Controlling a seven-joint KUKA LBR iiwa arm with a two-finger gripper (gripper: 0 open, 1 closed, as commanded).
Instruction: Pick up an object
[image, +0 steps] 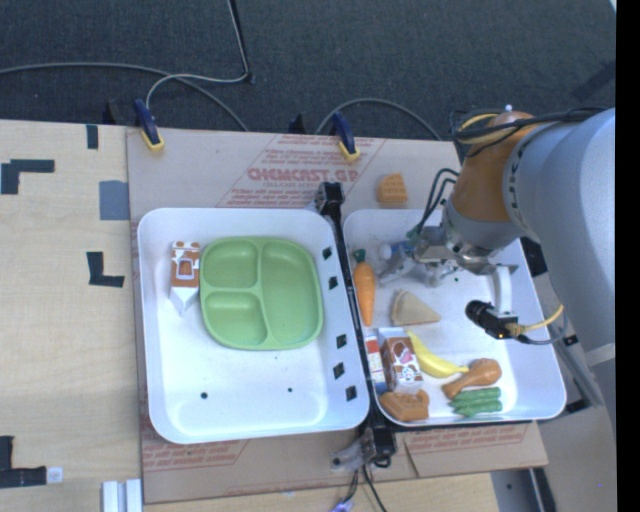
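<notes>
My gripper (398, 256) hangs low over the upper left part of the right bin (540, 345), below the grey arm with its orange band (482, 190). Just left of and below it lies a carrot (365, 290) along the bin's left wall. A tan bread wedge (413, 310) sits right below the gripper. Nearer the front lie a banana (435, 358), a small printed carton (398, 362), a chicken drumstick (476, 375), green beans (477, 402) and a brown pastry (405, 405). I see nothing held.
The left bin (240, 400) holds a green divided plate (262, 292) and a small carton (184, 272) at its left. An orange toy (393, 189) lies on the bench behind the right bin. A black cable fitting (490, 318) hangs by the arm.
</notes>
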